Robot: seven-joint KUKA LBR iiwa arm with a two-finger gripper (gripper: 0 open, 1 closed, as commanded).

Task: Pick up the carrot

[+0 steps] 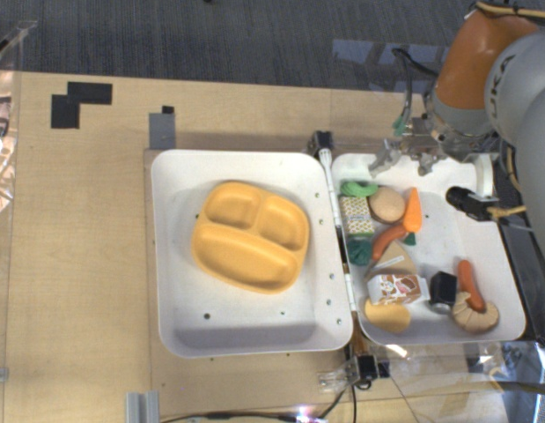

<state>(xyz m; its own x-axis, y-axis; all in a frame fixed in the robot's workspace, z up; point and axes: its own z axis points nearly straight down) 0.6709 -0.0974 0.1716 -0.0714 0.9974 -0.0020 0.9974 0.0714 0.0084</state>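
The left bin [175, 263] holds a smooth yellow divided plate [252, 235]. The right bin [510, 280] is crowded with toy food. The carrot [413, 210], a slim, glossy orange cone, lies at that bin's twelve o'clock end, just beside a round tan bun [387, 205]. Its long axis runs nearly twelve to six. The gripper [419, 151] hangs above the bin's far rim, and the carrot lies near it at six o'clock. Whether the metal fingers stand spread or pressed together cannot be told; nothing shows between them.
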